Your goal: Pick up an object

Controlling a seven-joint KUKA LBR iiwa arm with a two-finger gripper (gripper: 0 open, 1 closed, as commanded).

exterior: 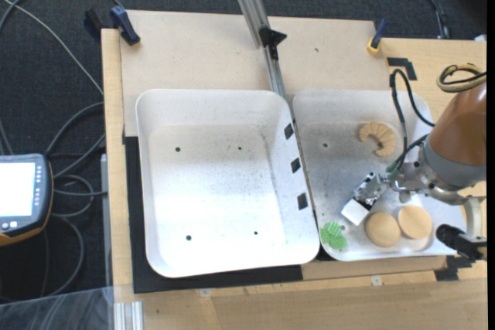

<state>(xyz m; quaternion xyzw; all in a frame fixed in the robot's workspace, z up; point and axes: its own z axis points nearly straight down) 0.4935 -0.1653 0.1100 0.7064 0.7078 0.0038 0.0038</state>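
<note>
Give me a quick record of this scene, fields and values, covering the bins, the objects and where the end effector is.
left bin: white, shallow
right bin: white, holds the objects
croissant: far side of right bin
round buns: two, side by side at near edge
green item: near-left corner of right bin
end effector: low in right bin, just left of the buns
arm: enters from right

The left bin [216, 182] is left wholly open, and free room is also found across the upper and middle floor of the right bin [332, 127]. Its near end is crowded by two round buns [398, 226], a green piece [334, 236] and the gripper [370, 193], while a croissant [377, 137] is set toward its far right. The gap between the bins is crossed by a slanted metal rail [259, 19].
</note>
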